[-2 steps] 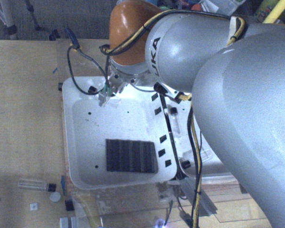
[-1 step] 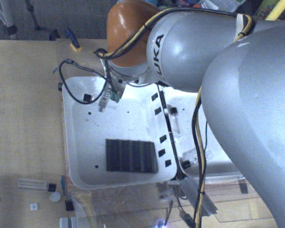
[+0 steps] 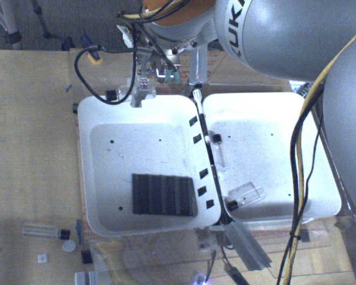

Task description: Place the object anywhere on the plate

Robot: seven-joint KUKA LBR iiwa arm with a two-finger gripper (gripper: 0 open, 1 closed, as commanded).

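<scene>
The two-finger gripper (image 3: 151, 79) is held above the far rim of the left white bin (image 3: 89, 159); its state cannot be told. The dark ribbed rectangular plate (image 3: 164, 195) lies well apart, toward the near side, its long axis across the bin.

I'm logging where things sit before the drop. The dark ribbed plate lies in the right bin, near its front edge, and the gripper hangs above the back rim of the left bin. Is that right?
Not quite: the camera view shows the dark ribbed plate in the left bin, not the right one, near its front edge. The gripper does hang above the left bin's back rim.
</scene>
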